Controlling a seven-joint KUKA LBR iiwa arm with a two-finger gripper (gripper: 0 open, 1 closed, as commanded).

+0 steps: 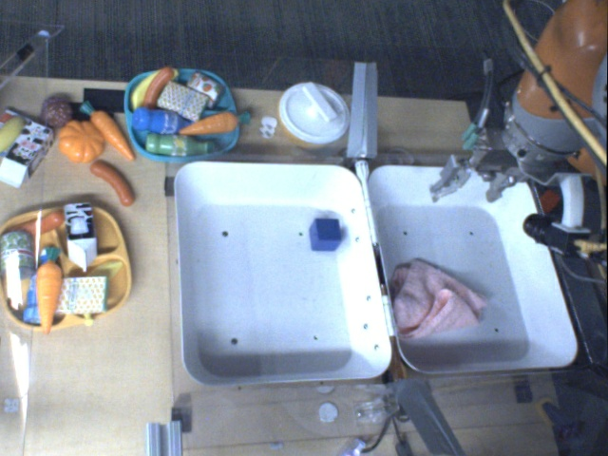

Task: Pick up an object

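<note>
A small blue cube (326,233) lies in the left bin (218,350), toward its upper right. A crumpled pink cloth (435,298) rests in the right bin (541,350), in its lower left part. My gripper (469,180) hangs over the right bin's far edge, above and to the right of the cloth. Its two fingers point down-left, spread apart, with nothing between them. The grey arm with its orange band reaches in from the upper right.
Left of the bins stand a blue bowl (147,145) and a yellow plate (119,274) of toy food, with loose toy vegetables (90,141) beside them. A white lidded container (314,112) sits behind the left bin. A grey divider (362,112) separates the bins.
</note>
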